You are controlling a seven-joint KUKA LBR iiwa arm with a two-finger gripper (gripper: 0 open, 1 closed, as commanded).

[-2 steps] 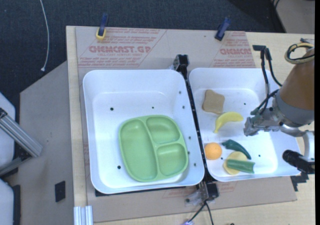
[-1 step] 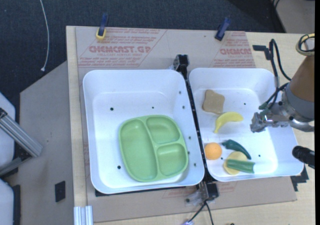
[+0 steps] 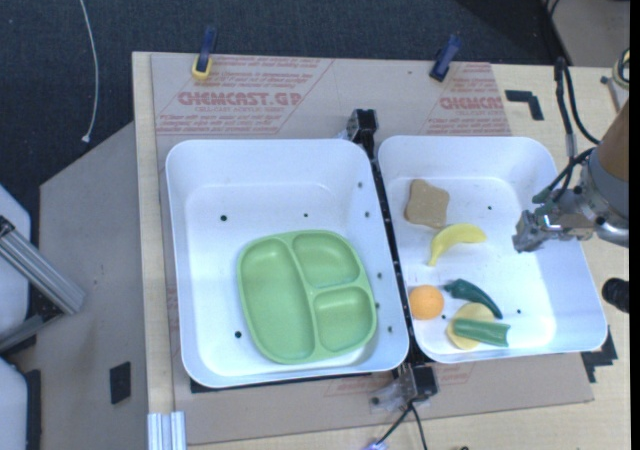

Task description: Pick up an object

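The right bin holds a tan bread slice, a yellow banana, an orange ball, a dark green pepper and a yellow piece with a green piece lying on it. My gripper hangs over the right side of this bin, to the right of the banana and apart from it. Nothing shows between its fingers.
The left bin carries a green divided plate. Black clamps sit between the bins at the back and front. Blue clips pin the cardboard sheet at the rear.
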